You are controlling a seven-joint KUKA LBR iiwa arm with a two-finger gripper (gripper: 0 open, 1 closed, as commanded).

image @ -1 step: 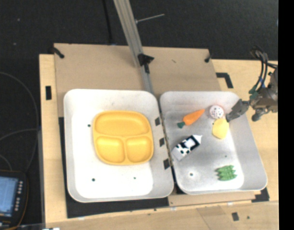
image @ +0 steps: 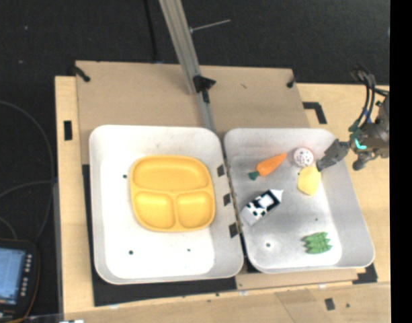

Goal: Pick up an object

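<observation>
Smooth plastic carrot (image: 271, 165), rounded lemon (image: 309, 180) and ridged green piece (image: 317, 243) in right bin (image: 340, 207); tool (image: 345, 153) state unclear.

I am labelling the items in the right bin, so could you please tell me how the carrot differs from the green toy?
The carrot is orange with a green tip; the green toy is green all over. The carrot is long and tapered, the green toy short and blocky. The carrot lies near the bin's far side, the green toy near its front. Both lie loose in the right bin.
</observation>
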